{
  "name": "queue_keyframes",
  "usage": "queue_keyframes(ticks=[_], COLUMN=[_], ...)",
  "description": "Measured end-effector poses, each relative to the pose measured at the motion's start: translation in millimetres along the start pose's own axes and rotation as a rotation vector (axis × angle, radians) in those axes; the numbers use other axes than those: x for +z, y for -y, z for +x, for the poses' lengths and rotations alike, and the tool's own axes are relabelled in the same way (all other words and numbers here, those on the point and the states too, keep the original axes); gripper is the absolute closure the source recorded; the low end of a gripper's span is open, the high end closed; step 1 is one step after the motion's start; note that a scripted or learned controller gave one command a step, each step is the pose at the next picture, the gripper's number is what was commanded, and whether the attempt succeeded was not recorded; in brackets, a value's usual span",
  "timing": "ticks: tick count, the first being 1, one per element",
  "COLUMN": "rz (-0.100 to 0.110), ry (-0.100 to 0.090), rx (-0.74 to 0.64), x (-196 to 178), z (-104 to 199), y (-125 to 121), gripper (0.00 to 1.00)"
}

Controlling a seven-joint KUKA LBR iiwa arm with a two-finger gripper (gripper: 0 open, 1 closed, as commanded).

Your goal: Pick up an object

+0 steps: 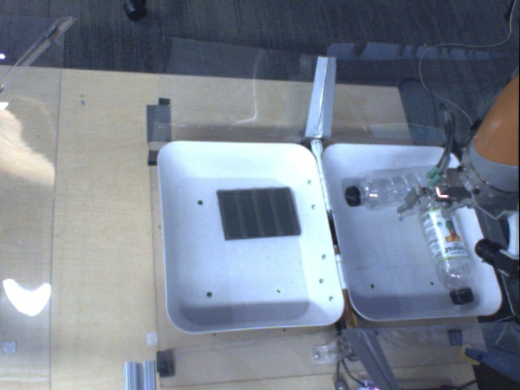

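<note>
Two clear plastic bottles w/ black caps lie in the right-hand shallow white bin (382,295). One clear plastic bottle w/ a white printed label (445,246) lies nr the bin's right wall, running top-to-bottom, its black cap (461,296) at the near end, close to the bin's front right corner. The other, a clear unlabelled plastic bottle (382,192), lies across the bin's far part, cap pointing left twd the divider betw bins. Their uncapped ends come close together under the two-finger gripper (435,193), which sits low over that spot at the end of the grey arm w/ orange band (497,132). Gripper state: can't tell, too small and cluttered. In the left-hand shallow white bin (183,242) a dark grey ribbed rectangular pad (258,213) lies flat nr the middle. Both bins sit side by side on a light wooden bench (89,218).
</note>
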State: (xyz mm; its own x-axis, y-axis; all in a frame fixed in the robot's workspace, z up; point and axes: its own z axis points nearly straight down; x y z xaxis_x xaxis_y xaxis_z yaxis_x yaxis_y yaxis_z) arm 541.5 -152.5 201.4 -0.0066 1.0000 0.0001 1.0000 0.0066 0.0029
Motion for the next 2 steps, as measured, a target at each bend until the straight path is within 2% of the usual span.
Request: queue_keyframes(ticks=[1, 2], rz=[-0.003, -0.011], ry=[0.001, 0.003], rx=[0.09, 0.068], x=[89, 111], z=[-40, -46], y=[-29, -50], gripper=[0.0, 0.0])
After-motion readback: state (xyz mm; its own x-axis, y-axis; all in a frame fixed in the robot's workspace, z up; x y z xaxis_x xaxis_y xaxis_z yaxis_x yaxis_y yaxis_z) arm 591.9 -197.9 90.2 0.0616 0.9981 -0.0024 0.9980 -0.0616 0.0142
